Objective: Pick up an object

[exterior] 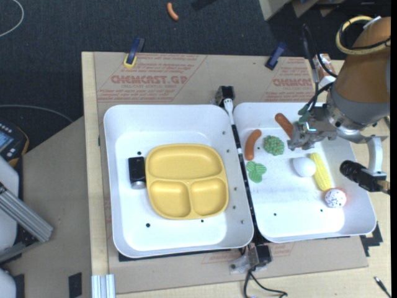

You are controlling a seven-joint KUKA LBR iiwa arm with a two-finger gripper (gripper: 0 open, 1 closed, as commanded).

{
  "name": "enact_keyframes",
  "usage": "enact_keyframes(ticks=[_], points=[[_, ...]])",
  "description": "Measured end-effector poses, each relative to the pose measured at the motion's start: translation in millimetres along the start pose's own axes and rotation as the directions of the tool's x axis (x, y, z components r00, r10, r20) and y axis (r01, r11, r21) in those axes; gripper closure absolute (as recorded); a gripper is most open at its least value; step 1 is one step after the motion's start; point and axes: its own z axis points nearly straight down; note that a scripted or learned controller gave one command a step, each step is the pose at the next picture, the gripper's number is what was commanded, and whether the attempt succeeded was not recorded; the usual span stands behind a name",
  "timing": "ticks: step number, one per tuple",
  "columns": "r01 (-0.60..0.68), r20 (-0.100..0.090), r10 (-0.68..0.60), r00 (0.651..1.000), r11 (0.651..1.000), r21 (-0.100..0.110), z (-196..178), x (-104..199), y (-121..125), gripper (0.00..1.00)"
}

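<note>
One sausage (284, 124) partly hidden behind gripper (302, 136), fingers unclear.

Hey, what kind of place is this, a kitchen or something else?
Probably a robotics lab test bench, not a kitchen: two white bins clamped on cardboard, toy food like plastic corn and a yellow divided plate, a robot arm reaching in.

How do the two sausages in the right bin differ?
The upper sausage is darker red-orange and slants down to the right, its lower end by the tool. The lower sausage is lighter orange, leans the other way and lies nearer the bins' divide. Both lie flat beside the broccoli.
</note>
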Motion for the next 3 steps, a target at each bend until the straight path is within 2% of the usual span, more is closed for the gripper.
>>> enact_keyframes(ticks=[1, 2, 3], points=[[0.005, -0.001, -0.005, 1.0, 1.0, -0.002, -9.6, 44.5, 22.7, 1.0], [0.003, -0.001, -0.003, 1.0, 1.0, 0.0, 9.0, 82.6, 44.9, 1.0], [-0.002, 0.0, 0.002, 1.0, 1.0, -0.001, -8.4, 70.2, 37.6, 1.0]])
